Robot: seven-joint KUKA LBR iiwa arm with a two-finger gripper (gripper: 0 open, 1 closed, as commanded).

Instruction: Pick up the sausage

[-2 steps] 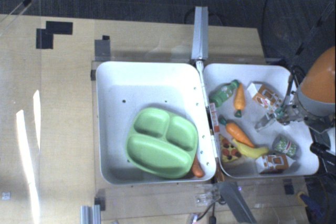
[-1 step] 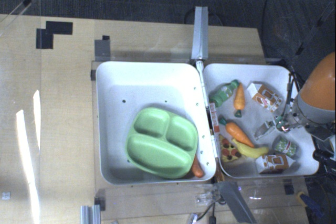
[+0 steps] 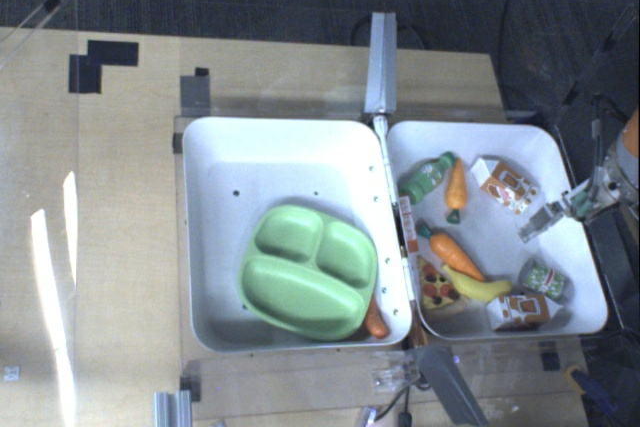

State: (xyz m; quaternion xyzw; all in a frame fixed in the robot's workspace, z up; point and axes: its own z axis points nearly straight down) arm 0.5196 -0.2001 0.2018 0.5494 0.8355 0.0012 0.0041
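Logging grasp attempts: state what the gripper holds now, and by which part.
Nothing. The gripper hangs over bare floor in the right bin, nothing between its fingers. The sausage lies in the left bin.

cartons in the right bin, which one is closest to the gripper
The upper carton, near the bin's top right, lies closest to the gripper. The other carton sits at the bottom edge, beside the banana.

Two white bins [image 3: 200, 245]. Left: light green tray [image 3: 310, 272]; reddish-orange sausage [image 3: 374, 322] at its edge. Right: dark green bottle [image 3: 427, 177]; two orange carrots [image 3: 456, 187]; yellow banana [image 3: 478, 288]; white cartons [image 3: 505, 185] printed orange-brown; green can [image 3: 545, 279]; pizza slice [image 3: 435, 287], red and yellow. Tan wooden bench [image 3: 100, 215] with black marks [image 3: 98, 61]. Grey gripper [image 3: 560, 211].
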